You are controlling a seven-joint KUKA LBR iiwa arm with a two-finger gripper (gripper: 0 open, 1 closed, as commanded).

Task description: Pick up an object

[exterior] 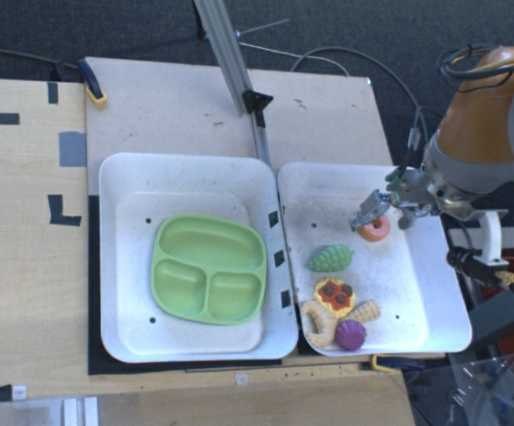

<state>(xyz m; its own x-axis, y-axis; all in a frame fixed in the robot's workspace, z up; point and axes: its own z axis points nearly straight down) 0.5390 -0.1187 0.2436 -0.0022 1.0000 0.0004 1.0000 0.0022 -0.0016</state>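
My gripper (388, 216) hangs over the upper right part of the right bin (434, 291), open, with its fingers spread. An orange and pink ring-shaped toy (377, 230) lies on the bin floor just under the left finger (368, 210), partly covered by it. I see nothing lifted between the fingers. Further down the bin lie a green bumpy toy (330, 257), a small pizza toy (335, 294), a tan pretzel-like piece (318, 325), a small tan piece (366, 310) and a purple toy (350, 335).
The left bin (123, 238) holds a green divided plate (209, 268). A metal pole (230, 51) slants over the bench toward the seam between the bins. Cables run at the back right.
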